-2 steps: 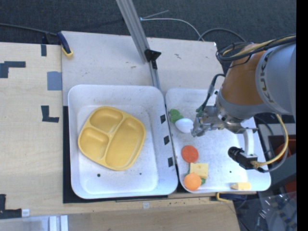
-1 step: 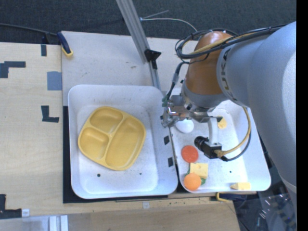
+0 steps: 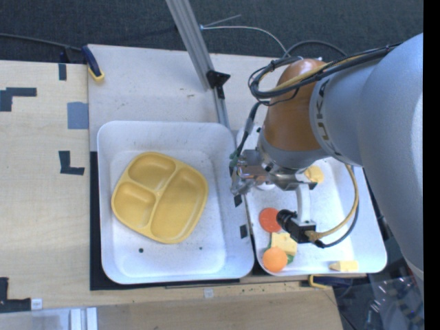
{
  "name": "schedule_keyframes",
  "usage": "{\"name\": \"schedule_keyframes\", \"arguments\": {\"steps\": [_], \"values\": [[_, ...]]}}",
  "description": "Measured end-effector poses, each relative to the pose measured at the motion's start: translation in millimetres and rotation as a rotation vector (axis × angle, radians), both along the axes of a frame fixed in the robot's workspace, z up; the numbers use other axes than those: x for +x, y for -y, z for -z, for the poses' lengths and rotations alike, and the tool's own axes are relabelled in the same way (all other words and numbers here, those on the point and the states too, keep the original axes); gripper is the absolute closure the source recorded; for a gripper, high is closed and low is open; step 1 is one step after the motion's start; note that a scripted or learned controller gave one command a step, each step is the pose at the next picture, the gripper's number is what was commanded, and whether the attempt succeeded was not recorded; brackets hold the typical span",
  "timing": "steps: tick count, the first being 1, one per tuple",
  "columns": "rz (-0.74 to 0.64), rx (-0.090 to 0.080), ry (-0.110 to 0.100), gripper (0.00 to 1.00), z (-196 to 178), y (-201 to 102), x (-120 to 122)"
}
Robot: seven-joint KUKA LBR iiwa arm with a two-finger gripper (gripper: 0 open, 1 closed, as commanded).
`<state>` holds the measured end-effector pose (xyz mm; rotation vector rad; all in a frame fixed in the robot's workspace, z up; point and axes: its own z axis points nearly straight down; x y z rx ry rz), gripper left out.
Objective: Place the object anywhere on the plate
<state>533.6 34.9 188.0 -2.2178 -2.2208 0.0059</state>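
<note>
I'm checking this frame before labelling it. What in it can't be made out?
- Claw: the arm's wrist hangs over it in the camera view, so open or shut is unclear.
- Right bin: the arm covers most of its upper part.
- Yellow piece: half hidden behind the wrist.
- Small yellow block: too small to identify.
- Yellow plate: fully visible.

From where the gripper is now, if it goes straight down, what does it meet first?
Probably the right bin's floor near its left wall; the gripper hangs there, though depth is unclear. The red piece lies slightly aside.
</note>
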Motion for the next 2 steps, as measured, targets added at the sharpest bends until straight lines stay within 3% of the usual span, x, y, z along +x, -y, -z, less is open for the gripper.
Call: {"name": "schedule_keyframes", "arguments": {"steps": [1,2], "values": [[0.002,-0.001,0.004,1.00,0.0,28.0,28.9],[0.001,-0.001,0.007,1.00,-0.3,55.9,89.1]]}}
